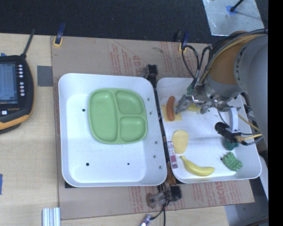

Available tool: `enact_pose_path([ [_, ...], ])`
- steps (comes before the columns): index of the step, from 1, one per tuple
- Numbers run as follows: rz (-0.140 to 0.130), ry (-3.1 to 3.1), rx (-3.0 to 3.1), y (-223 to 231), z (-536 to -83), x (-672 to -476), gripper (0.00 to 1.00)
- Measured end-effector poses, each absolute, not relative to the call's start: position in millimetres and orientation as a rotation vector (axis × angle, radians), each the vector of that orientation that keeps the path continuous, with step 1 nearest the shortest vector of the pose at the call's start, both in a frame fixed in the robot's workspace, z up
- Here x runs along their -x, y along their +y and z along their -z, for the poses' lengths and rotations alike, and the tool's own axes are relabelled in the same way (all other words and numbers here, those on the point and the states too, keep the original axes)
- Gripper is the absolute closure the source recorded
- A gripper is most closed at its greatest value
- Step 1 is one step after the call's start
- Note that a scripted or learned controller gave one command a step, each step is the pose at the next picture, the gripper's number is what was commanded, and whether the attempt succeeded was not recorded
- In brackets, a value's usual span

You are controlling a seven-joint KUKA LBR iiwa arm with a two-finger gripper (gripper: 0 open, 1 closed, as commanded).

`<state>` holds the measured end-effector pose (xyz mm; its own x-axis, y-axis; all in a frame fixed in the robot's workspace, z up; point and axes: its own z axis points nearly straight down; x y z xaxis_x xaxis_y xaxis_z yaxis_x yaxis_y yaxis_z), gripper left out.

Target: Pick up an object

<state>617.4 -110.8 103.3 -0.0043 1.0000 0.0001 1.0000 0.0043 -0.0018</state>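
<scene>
Right white bin (254, 173): hotdog (170, 108) lengthwise up-down, pincer (185, 103) beside it, grip state unclear.

A green divided plate (118, 115) is seen in the left white bin (66, 140); a teach pendant (9, 95) is laid at the bench's left edge.

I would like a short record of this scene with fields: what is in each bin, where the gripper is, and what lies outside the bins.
left bin: one green divided plate
right bin: hot dog, pale yellow rounded piece, banana, green leafy item
gripper: low in the upper part of the right bin, just right of the hot dog
grasp: cannot tell if anything is between the fingers
outside bins: handheld control pendant on the bench at the left
</scene>
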Motion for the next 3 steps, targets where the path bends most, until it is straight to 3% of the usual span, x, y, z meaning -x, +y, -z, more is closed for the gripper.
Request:
enact_pose_path([
  [1,-0.003,-2.222,2.218,-165.8,-92.0,-647.9,0.0],
  [2,-0.003,-2.223,2.216,-211.8,-91.8,-656.1,0.0],
  [3,-0.003,-2.223,2.216,-159.3,-91.6,-596.3,0.0],
])
